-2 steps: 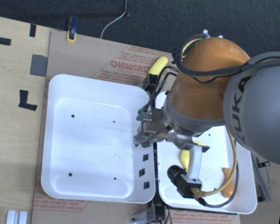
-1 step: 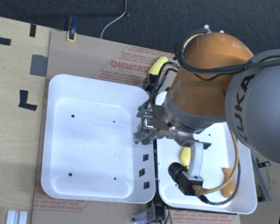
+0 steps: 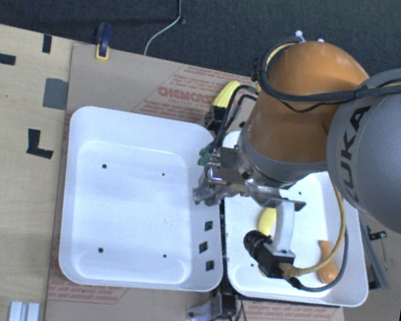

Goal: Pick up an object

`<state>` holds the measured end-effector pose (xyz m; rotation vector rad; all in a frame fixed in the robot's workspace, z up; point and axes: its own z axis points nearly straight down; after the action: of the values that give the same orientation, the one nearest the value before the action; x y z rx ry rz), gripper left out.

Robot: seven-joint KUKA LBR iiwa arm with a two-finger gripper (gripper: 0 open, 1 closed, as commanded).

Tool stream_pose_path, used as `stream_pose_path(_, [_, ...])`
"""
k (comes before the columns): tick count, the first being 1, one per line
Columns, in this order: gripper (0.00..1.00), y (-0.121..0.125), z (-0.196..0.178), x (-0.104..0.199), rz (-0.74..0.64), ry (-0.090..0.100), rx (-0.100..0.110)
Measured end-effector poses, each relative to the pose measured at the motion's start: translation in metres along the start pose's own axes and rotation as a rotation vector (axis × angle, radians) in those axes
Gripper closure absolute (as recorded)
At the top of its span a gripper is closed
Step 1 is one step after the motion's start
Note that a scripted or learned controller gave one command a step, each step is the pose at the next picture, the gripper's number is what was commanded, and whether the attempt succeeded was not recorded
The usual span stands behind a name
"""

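Observation:
The grey arm with its orange band (image 3: 305,105) hangs over the right bin (image 3: 345,294) and covers most of it. What I see of my gripper (image 3: 210,182) is dark metal hardware poking out under the wrist, at the wall between the two bins. A small yellow object (image 3: 267,220) lies in the right bin, just right of that hardware and partly under the arm. Near the bin's right wall lies an orange object (image 3: 326,267) with a thin neck. Nothing shows in the gripper's hold.
The left bin (image 3: 96,127) shows bare white floor. A yellow clamp-like piece (image 3: 227,94) sits behind the bins on the cardboard. A black connector (image 3: 264,253) and cable loop from the arm hang over the right bin.

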<state>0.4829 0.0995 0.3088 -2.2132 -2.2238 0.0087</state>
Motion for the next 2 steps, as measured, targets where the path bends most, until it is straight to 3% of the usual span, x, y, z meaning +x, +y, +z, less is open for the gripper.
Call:
stream_pose_path(1, [1.0, 0.001, -0.017, -0.05, 0.008, 0.0, -0.007])
stream_pose_path(2, [1.0, 0.077, -0.093, -0.057, 0.003, 0.0, -0.018])
